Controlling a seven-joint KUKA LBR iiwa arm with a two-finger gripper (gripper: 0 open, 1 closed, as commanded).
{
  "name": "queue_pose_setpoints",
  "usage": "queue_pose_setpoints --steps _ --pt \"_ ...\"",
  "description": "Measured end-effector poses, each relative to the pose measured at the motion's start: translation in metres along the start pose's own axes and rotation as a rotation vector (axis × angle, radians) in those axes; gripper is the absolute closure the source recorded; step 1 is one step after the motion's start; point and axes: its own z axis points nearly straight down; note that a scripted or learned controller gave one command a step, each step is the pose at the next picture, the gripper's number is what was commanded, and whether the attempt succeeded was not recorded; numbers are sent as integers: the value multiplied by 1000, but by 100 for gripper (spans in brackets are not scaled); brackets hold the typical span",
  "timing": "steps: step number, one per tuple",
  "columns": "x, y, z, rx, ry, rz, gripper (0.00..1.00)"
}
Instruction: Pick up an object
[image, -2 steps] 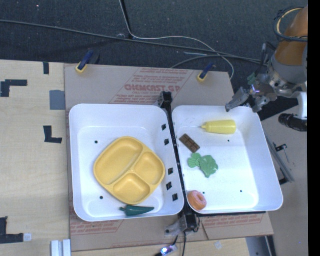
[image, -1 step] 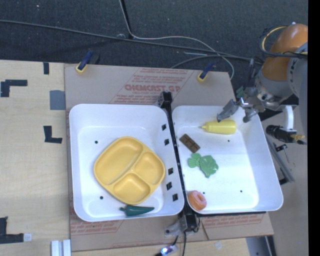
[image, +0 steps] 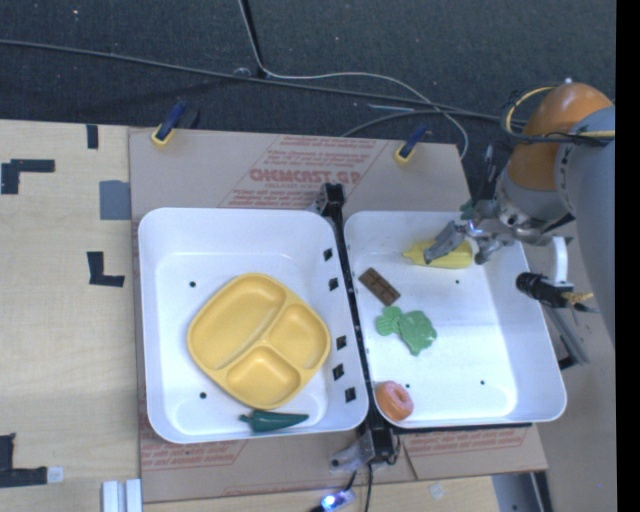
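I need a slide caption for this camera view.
Gripper at a yellow object in the right bin; a yellow tray lies in the left bin.

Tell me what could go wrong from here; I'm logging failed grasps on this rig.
1. The gripper sits over the yellow object near the right bin's far wall; a low, flat item like that may slip out as the arm lifts.
2. That closeness to the wall could let a finger knock the rim.
3. The brown block and green toy lie nearby, so a sideways drag could push them.
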Motion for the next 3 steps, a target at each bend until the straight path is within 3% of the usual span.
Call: queue_pose_setpoints --steps 1,2,3 --pt "0 -2 35 5 0 -3 0" --pt "-2 -4 24 18 -1 -7 100" --pt "-3 -2 -18 0 2 0 100"
